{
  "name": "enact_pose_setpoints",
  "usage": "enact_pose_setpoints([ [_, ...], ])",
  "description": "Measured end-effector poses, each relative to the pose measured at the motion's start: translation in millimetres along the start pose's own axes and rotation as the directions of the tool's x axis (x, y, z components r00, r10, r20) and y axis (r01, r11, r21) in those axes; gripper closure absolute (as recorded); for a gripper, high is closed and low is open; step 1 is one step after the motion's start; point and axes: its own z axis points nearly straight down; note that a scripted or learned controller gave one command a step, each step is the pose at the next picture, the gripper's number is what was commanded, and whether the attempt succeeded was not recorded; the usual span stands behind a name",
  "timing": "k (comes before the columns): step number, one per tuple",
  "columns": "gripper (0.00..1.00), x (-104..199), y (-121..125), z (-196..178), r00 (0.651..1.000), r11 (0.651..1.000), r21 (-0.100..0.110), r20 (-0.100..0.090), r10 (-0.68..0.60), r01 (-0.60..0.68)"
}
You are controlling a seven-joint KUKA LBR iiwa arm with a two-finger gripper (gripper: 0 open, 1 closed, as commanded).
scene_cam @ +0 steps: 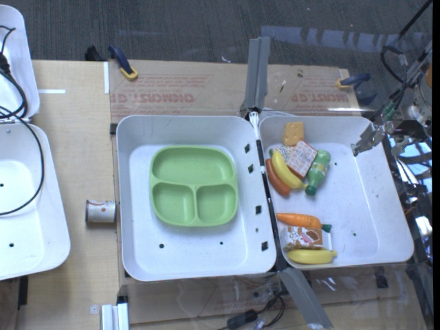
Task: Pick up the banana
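Note:
Two yellow bananas lie in the right bin [371, 205]. One banana [286, 171] sits at the upper left of that bin, between a reddish hot dog [276, 178] and a patterned cracker box [301, 158]. The other banana [311, 256] rests against the bin's front wall, under a snack packet [304, 237]. My gripper [366, 141] hangs at the bin's upper right edge, well to the right of both bananas, with nothing seen in it.
A green bottle [317, 172], an orange cheese block [294, 133] and a carrot [300, 220] share the right bin. The left bin [134, 205] holds a green divided plate [194, 185]. A small can [101, 212] lies on the bench at the left.

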Motion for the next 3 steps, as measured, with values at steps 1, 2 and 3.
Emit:
enact_pose_setpoints([
  [1, 0.0, 66, -5, 158, 0.988, 0.988, 0.003, -0.001, 0.153, -0.153],
  [2, 0.0, 81, 81, 175, 0.998, 0.998, -0.001, 0.002, -0.058, 0.058],
  [3, 0.0, 71, 90, 175, 0.987, 0.987, 0.007, 0.0, -0.159, 0.159],
])
